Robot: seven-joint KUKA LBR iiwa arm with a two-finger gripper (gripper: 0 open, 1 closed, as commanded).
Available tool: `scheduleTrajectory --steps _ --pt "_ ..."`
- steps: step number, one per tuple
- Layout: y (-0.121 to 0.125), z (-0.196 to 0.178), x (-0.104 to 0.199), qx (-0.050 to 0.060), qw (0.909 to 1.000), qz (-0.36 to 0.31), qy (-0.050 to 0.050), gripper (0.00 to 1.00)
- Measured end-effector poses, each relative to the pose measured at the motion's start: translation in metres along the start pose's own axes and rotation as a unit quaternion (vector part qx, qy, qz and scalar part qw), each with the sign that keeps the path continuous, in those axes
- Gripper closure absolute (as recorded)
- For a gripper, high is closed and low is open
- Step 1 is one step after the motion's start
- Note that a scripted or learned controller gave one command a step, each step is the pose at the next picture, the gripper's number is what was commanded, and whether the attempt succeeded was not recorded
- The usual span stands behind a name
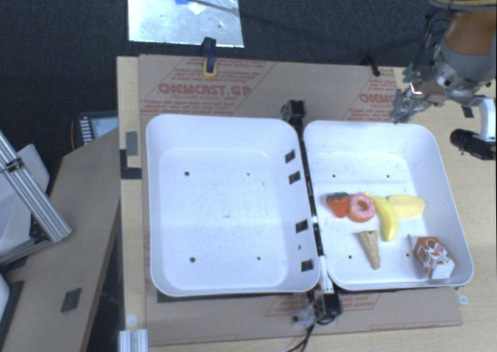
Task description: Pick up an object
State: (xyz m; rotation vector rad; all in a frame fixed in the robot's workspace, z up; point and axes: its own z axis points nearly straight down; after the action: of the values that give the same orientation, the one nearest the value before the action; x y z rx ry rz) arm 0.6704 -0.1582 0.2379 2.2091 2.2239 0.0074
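My arm [466, 24] is cut off by the right and top edges. My end effector [405, 102], over the surface beyond the right bin's [435, 148] far rim, is too small to read its tips.

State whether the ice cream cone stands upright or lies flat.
Flat: the ice cream cone lies on its side on the right bin floor.

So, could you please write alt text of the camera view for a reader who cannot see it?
A grey and orange robot arm's gripper hovers by the far rim of the right bin, above a red toy, pink doughnut, banana, lemon, ice-cream cone and small box. The left bin sits alongside.
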Motion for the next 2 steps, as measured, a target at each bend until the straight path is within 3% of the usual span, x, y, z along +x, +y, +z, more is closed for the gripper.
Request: scheduleTrajectory --steps 2 --pt "0.002 -0.022 0.000 -0.004 1.0000 -0.003 -0.001 1.00"
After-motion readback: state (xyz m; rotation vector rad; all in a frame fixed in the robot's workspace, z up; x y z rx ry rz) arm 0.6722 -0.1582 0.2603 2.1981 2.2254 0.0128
